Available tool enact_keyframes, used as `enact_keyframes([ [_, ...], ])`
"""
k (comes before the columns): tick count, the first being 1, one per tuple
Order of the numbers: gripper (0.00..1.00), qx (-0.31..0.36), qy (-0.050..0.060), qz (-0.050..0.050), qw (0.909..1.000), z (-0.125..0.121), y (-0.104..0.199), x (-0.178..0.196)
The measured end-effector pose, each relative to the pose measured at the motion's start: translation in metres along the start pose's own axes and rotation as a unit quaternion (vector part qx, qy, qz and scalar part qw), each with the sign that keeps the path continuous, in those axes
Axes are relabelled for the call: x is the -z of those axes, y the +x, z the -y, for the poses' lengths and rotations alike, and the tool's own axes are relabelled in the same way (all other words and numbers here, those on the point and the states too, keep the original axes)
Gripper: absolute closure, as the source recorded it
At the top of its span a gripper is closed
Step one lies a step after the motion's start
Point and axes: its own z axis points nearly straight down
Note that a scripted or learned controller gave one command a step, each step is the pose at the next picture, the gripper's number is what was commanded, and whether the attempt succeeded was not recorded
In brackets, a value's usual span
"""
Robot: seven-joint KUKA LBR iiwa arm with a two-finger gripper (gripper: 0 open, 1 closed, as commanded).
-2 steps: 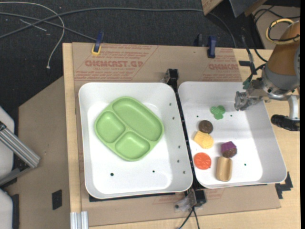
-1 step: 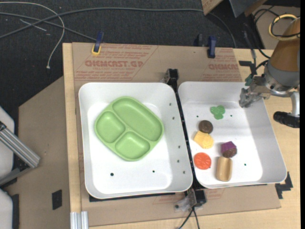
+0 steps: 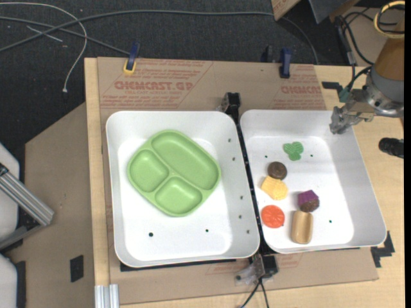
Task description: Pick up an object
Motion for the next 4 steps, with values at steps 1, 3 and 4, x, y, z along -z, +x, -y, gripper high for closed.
enact_keyframes([
  [1, 1.0, 0.0, 0.0, 0.0, 1.0, -0.002, 0.0, 0.047],
  [3, 1.0, 0.001, 0.005, -0.002, 1.0, 0.033, 0.094, 0.035],
  [4, 1.0, 0.002, 0.005, -0.002, 1.0, 0.049, 0.148, 0.027],
])
